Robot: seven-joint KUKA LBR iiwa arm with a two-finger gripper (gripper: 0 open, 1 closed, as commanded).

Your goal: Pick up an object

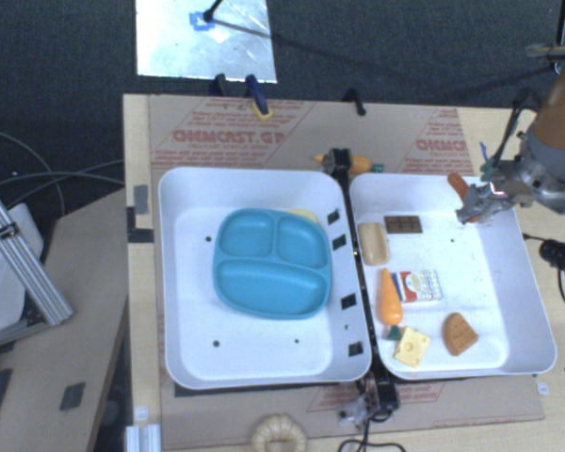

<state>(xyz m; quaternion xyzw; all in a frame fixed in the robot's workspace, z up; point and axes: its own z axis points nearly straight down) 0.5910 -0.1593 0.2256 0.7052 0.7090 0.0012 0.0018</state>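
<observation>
Nothing had been lifted: the pincer [475, 207] was poised low over the right bin's [532, 295] far corner beside a sausage [459, 185], its state indiscernible, while the other toys were left on the floor.

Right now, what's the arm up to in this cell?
The gripper sits over the top right corner of the right bin, near an orange piece, with nothing visibly held. Toy foods lie below it: chocolate bar, bread roll, carrot, small carton, cheese wedge. The left bin holds a blue divided tray.
</observation>
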